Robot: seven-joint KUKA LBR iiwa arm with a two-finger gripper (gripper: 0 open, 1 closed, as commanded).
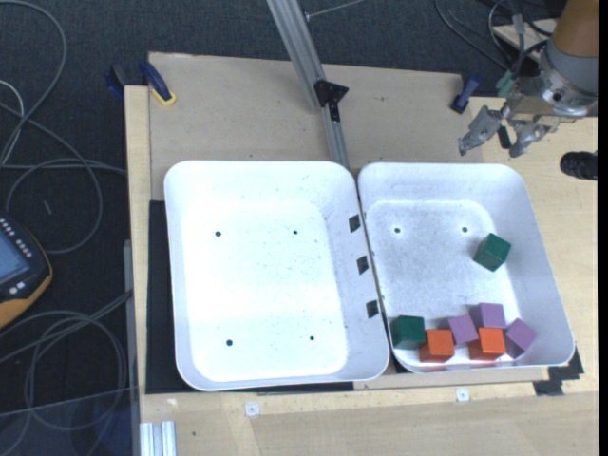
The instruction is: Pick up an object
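Camera view looks down on 2 shallow white bins set side by side on a wooden bench (247,93). At the upper right the grey arm (575,41) reaches in, and its gripper (502,133) hangs over bare bench just beyond the far rim of the right bin (446,174) — fingers spread apart with nothing between them. The left bin (256,274) lies beside it, their inner walls touching. All the blocks sit in the right bin, well apart from the jaws. Closest is a lone green cube (492,252), tilted, resting near the bin's right wall, below and slightly inward of the gripper. The rest cluster along the near edge: a second green cube (409,330) at the left end, an orange cube (438,344) just beside it, then a purple cube (463,328), another orange cube (490,341), a purple cube (491,314) behind that one, and 1 more purple cube (520,334) at the right end — these 6 packed close, several touching. A slanted metal rail (304,55) crosses the bench toward the seam between the bins.
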